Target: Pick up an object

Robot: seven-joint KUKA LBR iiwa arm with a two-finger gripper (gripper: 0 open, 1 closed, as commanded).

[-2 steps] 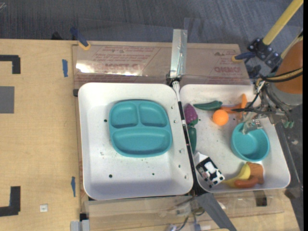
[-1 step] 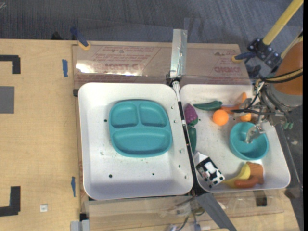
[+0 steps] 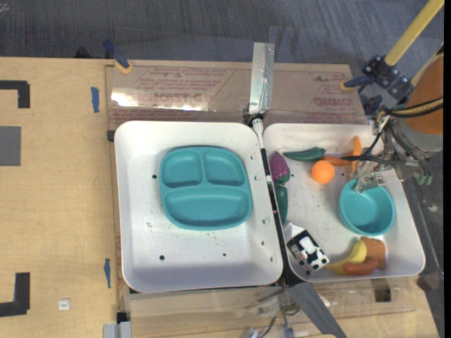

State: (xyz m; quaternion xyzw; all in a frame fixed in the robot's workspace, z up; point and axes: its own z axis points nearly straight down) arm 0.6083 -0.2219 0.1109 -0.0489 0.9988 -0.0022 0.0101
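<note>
Hand: the hand (image 3: 369,180) sits low over the right bin (image 3: 412,259), at the upper rim of the teal bowl (image 3: 366,210). Thin metal parts and cables crowd it; whether it is released or clenched cannot be told, and nothing is seen grasped in it.

Arm pose: the arm (image 3: 426,104) enters from the right and reaches down steeply, orange band above the wrist, with a yellow rod (image 3: 419,23) slanting away at the upper right.

Nearest objects: orange ball (image 3: 323,172) just left of the hand; a small orange carrot-like piece (image 3: 356,146) just above it; the bowl directly below.

Other candidates: green pepper-like piece (image 3: 304,154) and purple piece (image 3: 279,166) near the dividing wall; dark green piece (image 3: 281,199) below them; black-and-white block (image 3: 305,248) at the lower left corner of the bin; yellow and orange pieces (image 3: 365,253) at the lower edge.

Left bin: left bin (image 3: 134,189) carries a teal divided plate (image 3: 206,187), well apart from the hand.

Task status: judged not yet done; no object is lifted.

Risk 1: the hand may strike the bowl rim and tip or push the bowl, since it stands right at that edge.

Risk 2: the ball may roll away on contact.

Risk 3: closing between objects would catch nothing.
</note>
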